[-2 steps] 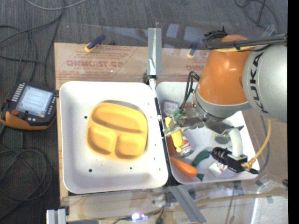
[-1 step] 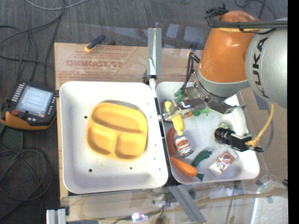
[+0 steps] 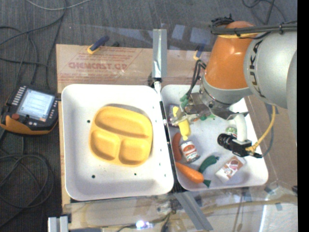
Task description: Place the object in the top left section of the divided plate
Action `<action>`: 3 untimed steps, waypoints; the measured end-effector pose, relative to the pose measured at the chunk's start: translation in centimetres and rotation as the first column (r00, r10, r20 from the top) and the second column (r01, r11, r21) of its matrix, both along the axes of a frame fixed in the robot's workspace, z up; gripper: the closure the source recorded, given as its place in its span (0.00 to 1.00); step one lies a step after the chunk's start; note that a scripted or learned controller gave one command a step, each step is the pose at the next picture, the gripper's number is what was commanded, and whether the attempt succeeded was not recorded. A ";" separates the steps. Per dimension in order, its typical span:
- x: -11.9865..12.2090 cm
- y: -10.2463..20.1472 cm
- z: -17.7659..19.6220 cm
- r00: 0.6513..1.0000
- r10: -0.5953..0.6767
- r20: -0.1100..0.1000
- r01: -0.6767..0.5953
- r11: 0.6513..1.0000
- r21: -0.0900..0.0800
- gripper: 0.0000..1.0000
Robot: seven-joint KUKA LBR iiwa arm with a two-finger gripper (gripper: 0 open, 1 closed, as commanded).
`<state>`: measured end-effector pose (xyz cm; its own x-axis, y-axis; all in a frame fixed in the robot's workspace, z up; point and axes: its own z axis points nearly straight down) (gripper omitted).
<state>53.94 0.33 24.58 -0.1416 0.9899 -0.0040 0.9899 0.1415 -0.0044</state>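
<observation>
Pincer (image 3: 186,116) is seen low in the right bin (image 3: 258,175), w/ a yellow object (image 3: 184,127) apparently held between its fingers, well right of the divided plate (image 3: 121,135). Grip looks marginal; object could be dropped during transfer, or neighbouring carrot (image 3: 189,173) snagged.

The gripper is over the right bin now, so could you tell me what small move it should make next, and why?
Probably a short, careful lift straight up. The gripper sits low in the right bin at a yellow object, while the yellow plate lies in the left bin. Whether the object is gripped is unclear, so a lift would show it.
</observation>
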 end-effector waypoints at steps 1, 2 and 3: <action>-0.9 2.3 1.3 0.995 -0.098 0.001 0.098 0.995 0.003 1.00; -0.9 2.3 2.1 0.995 -0.097 -0.003 0.097 0.995 0.002 1.00; -1.5 0.8 12.5 0.996 -0.090 0.003 0.090 0.996 0.001 1.00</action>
<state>52.46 1.14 37.09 -0.0516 0.9987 -0.0037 0.9987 0.0516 -0.0013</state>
